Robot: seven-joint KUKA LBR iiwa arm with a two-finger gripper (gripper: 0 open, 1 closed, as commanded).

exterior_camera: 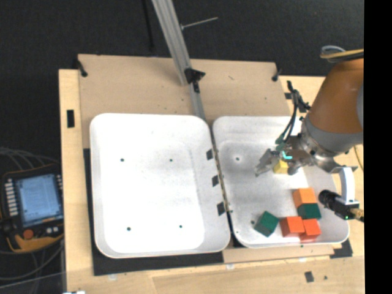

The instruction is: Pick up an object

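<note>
Fingers (277, 162): mine, right of centre in the frame, low over the right bin; whether they are spread or closed I cannot tell, since the wrist and cabling cover them.
Arm (337, 106): mine, orange band uppermost, entering from the right edge.
Right bin (245, 133): white, shallow, holds every loose item.
Left bin (153, 182): white, centre-left of the frame.
Yellow block (282, 166): small, just beside my fingers and partly under them; possibly touching, though the view is too blurred there to say.
Green block (266, 223): lower centre-right, tilted, lying apart from the others and well below my fingers.
Orange blocks (300, 225): lower right, bunched against a dark green block (309, 211).
Handling, judged: small rigid blocks, light, not fragile, with flat faces that should not slip much.
Hold, judged: across two opposite flat faces, at mid-height.
Nearest candidate: the yellow block.
Easier candidate, judged: the green block, having clear room around it.
Worktop (153, 87): pale board beneath both bins.
</note>
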